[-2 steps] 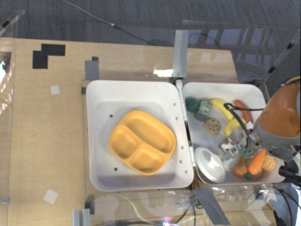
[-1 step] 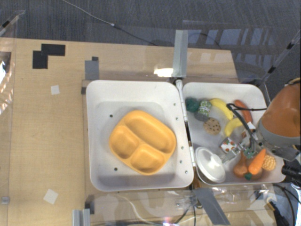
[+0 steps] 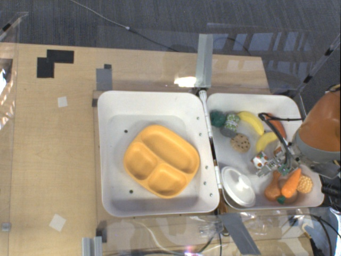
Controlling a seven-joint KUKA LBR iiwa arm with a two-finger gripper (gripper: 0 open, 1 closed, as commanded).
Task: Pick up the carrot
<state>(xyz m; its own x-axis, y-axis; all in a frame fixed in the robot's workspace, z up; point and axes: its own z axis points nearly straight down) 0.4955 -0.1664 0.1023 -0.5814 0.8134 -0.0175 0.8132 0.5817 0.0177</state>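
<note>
The carrot (image 3: 291,182) is orange with a small green end and lies tilted in the front right corner of the right bin (image 3: 298,106). My gripper (image 3: 270,163) hangs low over that bin, just up and left of the carrot and close to its upper end. The grey arm with its orange band (image 3: 325,126) reaches in from the right. I see nothing lifted clear of the bin floor.
A brown-orange item (image 3: 273,189) and a yellow corn-like piece (image 3: 305,184) flank the carrot. A white bowl (image 3: 237,186), cookie (image 3: 241,142), bananas (image 3: 252,122), broccoli (image 3: 219,118) and a red item (image 3: 278,127) share that bin. A yellow divided plate (image 3: 161,159) sits in the left bin (image 3: 112,143).
</note>
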